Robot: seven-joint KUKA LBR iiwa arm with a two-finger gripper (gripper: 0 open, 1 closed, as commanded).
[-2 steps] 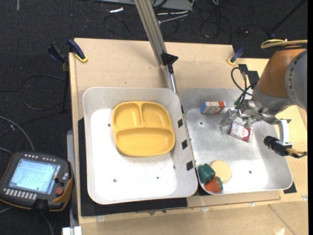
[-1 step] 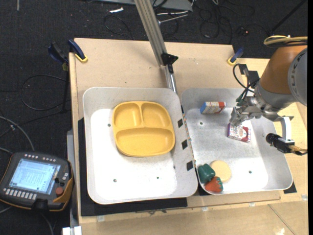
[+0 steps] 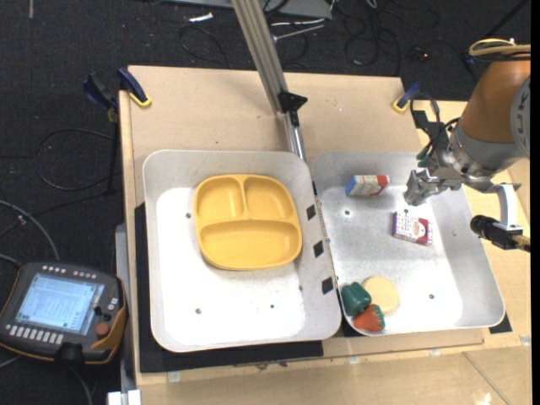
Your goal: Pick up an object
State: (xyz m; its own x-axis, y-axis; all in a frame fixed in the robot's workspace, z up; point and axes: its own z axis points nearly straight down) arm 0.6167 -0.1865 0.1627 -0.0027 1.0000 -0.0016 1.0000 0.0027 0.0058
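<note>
The arm (image 3: 498, 112) reached in from the right over the right bin (image 3: 460, 251); its gripper (image 3: 418, 191) hung above the far part of that bin, just beyond a small dark red carton (image 3: 413, 228) and to the right of a white, red and blue carton (image 3: 369, 185); whether the pincer was spread or pressed together could not be told, and nothing showed between its tips. The dark red carton lay flat near the bin's middle, its long axis running left to right with a slight tilt, its right end a little nearer; the white carton lay on its side near the far wall, its long axis also left to right. At the bin's near left corner sat a green piece (image 3: 355, 295) touching a red piece (image 3: 369, 318), with a pale yellow disc (image 3: 382, 293) just to their right. The left bin (image 3: 173, 302) held a yellow divided plate (image 3: 248, 222), its two small compartments on the far side.
</note>
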